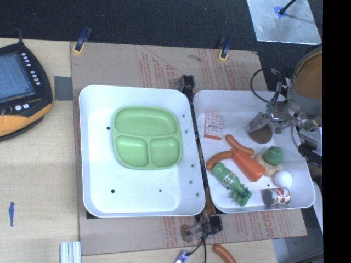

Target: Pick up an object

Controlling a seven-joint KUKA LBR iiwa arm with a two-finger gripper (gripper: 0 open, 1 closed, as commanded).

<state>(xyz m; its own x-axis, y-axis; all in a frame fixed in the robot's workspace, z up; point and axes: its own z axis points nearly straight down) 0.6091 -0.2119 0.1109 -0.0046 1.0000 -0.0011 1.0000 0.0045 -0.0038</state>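
The gripper (pixel 262 126) hangs low over the right bin (pixel 219 100), toward two o'clock in the view, at the end of the arm (pixel 307 84) that comes in from the right edge. Whether it is apart or together cannot be told from this angle. A brown round object (pixel 263 135) sits right under it, touching or nearly so; nothing is clearly seen between the fingers.

The rest of the loose things crowd the right bin's lower half, around four o'clock. A small red and white packet (pixel 213 125) lies at the bin's upper left. Below it, two sausages (pixel 239 143) lie near each other, one above an orange carrot (pixel 248 166) and one curving to the left of it. A green bottle (pixel 230 181) lies tilted at the bin's lower middle, just beside the carrot. A green round piece (pixel 272 155) sits to the right of the carrot, with a white egg (pixel 283 178) just below it and a small can (pixel 276 196) lying on its side at the bin's lower right corner.

The left bin (pixel 93 163), at the view's centre, holds a green divided plate (pixel 147 136) lying flat. On the table (pixel 38 179) at nine o'clock rests a control pendant (pixel 22 89) with a screen. Another sausage (pixel 224 252) lies outside the bins at six o'clock.
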